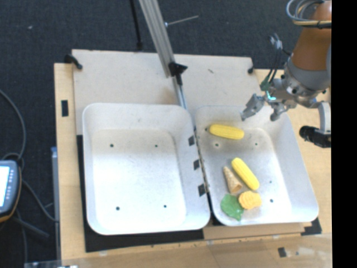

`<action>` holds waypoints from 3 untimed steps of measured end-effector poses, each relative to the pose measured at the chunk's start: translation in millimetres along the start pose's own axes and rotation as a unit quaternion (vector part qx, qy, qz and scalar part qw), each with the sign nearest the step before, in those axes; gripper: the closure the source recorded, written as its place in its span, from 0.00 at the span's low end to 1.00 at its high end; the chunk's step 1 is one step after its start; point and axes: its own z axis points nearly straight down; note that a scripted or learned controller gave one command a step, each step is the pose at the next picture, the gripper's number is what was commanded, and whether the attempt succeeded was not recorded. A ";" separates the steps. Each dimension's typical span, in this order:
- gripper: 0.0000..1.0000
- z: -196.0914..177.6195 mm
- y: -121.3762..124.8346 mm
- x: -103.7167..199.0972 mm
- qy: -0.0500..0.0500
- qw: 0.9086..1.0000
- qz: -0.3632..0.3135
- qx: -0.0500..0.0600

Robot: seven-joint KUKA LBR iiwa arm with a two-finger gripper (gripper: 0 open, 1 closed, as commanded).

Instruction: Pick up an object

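Note:
In the right bin [290,166] lie a yellow corn cob [226,131] near the far wall and a second yellow cob [245,173] in the middle. Beside that one lies a tan cone-shaped piece [231,180], with a small orange piece [250,200] and a green leafy piece [231,207] near the front wall. My gripper [263,110] hangs above the bin's far right corner, to the right of the first cob. It is open, its two fingers spread apart with nothing between them.
The left bin [106,121] stands beside the right one. A slanted metal pole [159,35] rises from behind the bins' shared edge. Small black clips [196,163] sit along the divider. Dark floor surrounds the bench.

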 end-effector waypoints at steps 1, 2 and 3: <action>0.00 -2.9 0.8 -0.1 -0.001 1.000 -0.001 -0.002; 0.00 52.1 9.9 2.2 -0.001 1.000 -0.002 0.000; 0.00 97.3 11.3 -6.4 -0.001 1.000 0.001 0.000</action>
